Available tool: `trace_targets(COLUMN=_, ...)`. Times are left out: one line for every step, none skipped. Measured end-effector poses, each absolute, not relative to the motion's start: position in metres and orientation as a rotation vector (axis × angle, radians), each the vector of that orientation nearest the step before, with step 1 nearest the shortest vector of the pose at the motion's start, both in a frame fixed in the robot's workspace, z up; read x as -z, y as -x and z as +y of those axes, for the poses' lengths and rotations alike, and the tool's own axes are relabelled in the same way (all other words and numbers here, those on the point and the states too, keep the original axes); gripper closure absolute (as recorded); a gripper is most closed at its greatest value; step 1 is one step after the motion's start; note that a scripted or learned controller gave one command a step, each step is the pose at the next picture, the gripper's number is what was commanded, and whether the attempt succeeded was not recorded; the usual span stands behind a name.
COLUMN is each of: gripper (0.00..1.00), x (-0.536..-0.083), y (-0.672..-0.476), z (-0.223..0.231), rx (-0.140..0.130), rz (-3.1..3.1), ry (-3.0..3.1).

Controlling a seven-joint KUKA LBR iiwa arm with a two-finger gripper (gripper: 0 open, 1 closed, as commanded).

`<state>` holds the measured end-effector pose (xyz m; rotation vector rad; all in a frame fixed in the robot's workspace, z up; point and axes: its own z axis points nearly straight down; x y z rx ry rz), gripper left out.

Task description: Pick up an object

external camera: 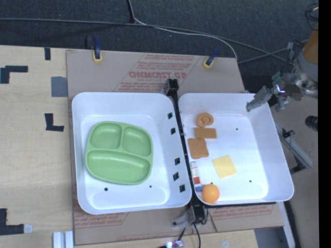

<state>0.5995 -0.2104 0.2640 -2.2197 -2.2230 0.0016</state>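
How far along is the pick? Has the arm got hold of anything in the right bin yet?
Nothing looks picked yet. The hand sits at the upper right rim of the right white bin, with nothing visible between its fingers. The round orange ball, yellow square slice, two brown flat pieces and the tan spiral roll all lie in that bin. Left: reach, grasp, lift.

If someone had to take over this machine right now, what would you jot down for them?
Gripper: at the far right rim of the right bin, holding nothing; whether its fingers are open is unclear.
Right bin holds: spiral pastry, two brown crackers, yellow cheese slice, orange ball, and a small packet by the divider.
Left bin: green divided plate.
Done: nothing picked.
Left: reach into the bin, grasp one item, lift.
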Motion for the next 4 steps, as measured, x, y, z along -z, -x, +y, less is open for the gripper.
trace_targets(gripper=0.00, x=-0.201, y=-0.596, z=-0.214, rx=-0.007, rz=-2.219, ry=2.218)
trace_targets(gripper=0.00, x=-0.155, y=-0.589, z=-0.217, rx=-0.005, rz=-2.221, ry=2.219)
trace_targets(gripper=0.00, x=-0.108, y=-0.594, z=-0.211, rx=-0.006, rz=-2.222, ry=2.217)
trace_targets(gripper=1.00, x=-0.120, y=-0.595, z=-0.210, rx=-0.003, rz=-2.224, ry=2.216)
